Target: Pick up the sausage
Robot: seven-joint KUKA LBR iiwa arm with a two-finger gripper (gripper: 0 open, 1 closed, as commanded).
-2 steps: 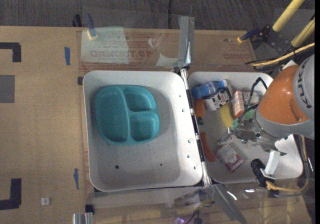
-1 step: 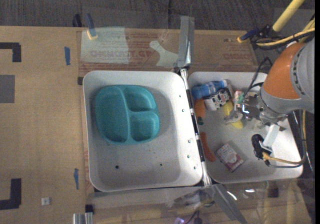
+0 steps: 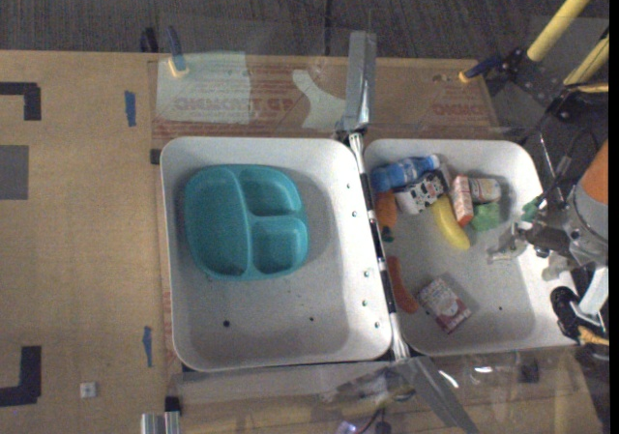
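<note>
Sausage [image 3: 402, 286] lies lower left of the right bin [image 3: 503, 326], against its wall. Prob light, smooth, slippery; grip mid-length. Hand [image 3: 513, 246] mid-right, can't tell if open.

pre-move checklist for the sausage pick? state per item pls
1. Sausage located: ok, lies against the left wall of the right bin, near its front.
2. Top of sausage uncovered: ok, nothing lies on it.
3. Room around it: not ok, the bin wall hugs its left side; the small pink carton sits close on the right, apart from it.
4. Gripper position: not ok, it is over the right part of the bin, away from the sausage.
5. Gripper free of load: cannot tell.
6. Path across: ok, the banana and other items sit further back.
</note>
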